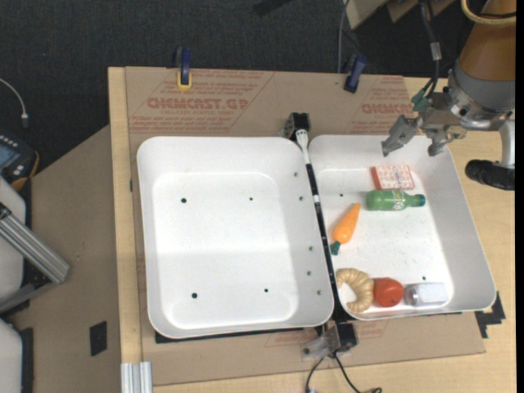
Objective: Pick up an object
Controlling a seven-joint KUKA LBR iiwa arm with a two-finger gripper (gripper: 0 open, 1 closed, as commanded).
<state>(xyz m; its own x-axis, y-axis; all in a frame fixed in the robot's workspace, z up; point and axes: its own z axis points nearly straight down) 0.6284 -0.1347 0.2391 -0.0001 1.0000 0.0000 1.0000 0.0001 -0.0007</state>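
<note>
Since the claw (416, 139) hovers spread and empty above it, the green bottle (393, 201) looks light, slick; grip mid-body.

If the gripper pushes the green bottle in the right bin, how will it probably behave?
The green bottle lies on its side, so it would probably roll. Its surface looks smooth, perhaps slippery to grasp. It looks like small plastic, so likely light and stiff.

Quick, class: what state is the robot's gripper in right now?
Gripper: open, holding nothing, hanging over the back edge of the right bin.
</note>
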